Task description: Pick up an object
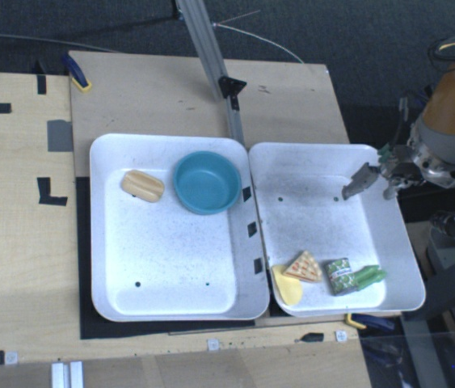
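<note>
- Worktop (pixel 17 217): pale wood-look board w/ dark tape marks along its left part; dark cloth/floor behind it at the top of the shot.
- Two shallow white bins side by side on a black mat; landmark = the divide between them, mid-frame.
- Left bin (pixel 170 281), left of the divide: speckled white floor, mostly bare in its near half.
- Blue bowl (pixel 206 182) just left of the divide, at the far end, upright, open side up.
- Tan bread roll (pixel 143 186) further left of the divide, near the bowl but apart from it.
- Right bin (pixel 324 217), right of the divide: same speckled floor.
- Near end, just right of the divide: yellow piece (pixel 288 288) touching an orange-brown wedge (pixel 304 266).
- Bit further right of those: green packet (pixel 339 275) w/ a bright green strip (pixel 367 278) against it.
- Grey metal pole (pixel 203 39) slants down from the top toward the far end of the divide, black clamp on it.
- Arm comes in well right of the divide, orange band visible at frame edge.
- End effector (pixel 355 186) over the right bin's far-right part; one dark finger (pixel 363 178) pointing down-left toward the divide. Spread or pressed together — can't tell from this angle. Nothing seen between its tips.
- Pickable items all lying in the bins, apart from the end effector.
</note>
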Motion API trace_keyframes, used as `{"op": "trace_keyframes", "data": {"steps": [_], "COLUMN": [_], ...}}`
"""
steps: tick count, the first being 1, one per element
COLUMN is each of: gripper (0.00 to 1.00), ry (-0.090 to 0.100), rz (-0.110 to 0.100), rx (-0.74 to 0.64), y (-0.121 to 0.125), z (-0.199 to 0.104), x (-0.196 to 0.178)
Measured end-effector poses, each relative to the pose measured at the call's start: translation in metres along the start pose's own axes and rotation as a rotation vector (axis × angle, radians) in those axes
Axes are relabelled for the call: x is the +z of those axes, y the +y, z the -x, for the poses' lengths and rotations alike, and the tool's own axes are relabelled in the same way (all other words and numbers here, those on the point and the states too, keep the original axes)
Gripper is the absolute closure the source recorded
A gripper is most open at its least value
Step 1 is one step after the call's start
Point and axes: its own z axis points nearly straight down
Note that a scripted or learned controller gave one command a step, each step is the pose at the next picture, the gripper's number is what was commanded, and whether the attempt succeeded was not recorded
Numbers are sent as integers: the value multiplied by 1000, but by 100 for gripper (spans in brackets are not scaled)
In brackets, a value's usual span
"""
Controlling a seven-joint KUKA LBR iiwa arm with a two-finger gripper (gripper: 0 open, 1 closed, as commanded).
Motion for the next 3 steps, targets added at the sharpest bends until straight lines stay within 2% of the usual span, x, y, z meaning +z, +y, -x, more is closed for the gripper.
{"op": "trace_keyframes", "data": {"steps": [1, 2, 3], "gripper": [0, 0, 0], "ry": [0, 0, -2], "rz": [-5, -6, 1], "rx": [1, 1, 0], "y": [-10, -6, -6], "z": [1, 5, 4], "x": [50, 112, 129]}}
